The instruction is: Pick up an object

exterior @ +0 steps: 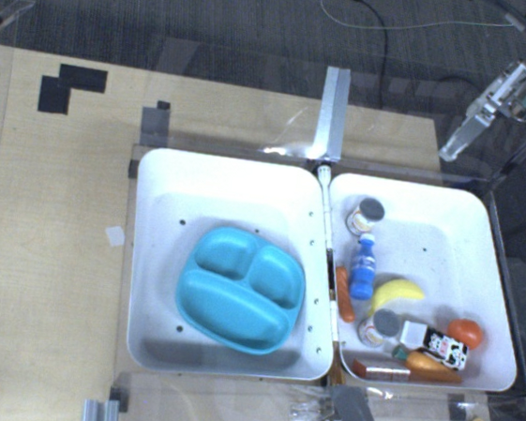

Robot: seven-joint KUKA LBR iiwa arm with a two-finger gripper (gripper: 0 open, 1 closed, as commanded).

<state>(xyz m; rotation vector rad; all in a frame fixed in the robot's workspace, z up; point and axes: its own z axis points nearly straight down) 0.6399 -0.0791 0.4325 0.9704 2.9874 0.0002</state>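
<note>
My gripper (455,145) hangs at the top right, above the bench beyond the far edge of the right bin (450,221), and nothing shows in it. The right bin holds a small blue bottle (363,269), a yellow banana (398,292), a round jar (368,212) near its far left corner, a second jar (383,326), an orange-red ball (465,332), a black-and-white box (443,347), an orange stick (343,295) along the left wall, an orange piece (431,366) and a red pen (379,369) at the near edge. A blue divided plate (240,288) lies in the left bin (166,194).
A metal post (332,114) stands behind the seam between the two bins. A thin cable (398,22) loops over the dark floor at the back. Black marks (69,87) sit on the bench to the far left. The far half of the right bin has bare floor.
</note>
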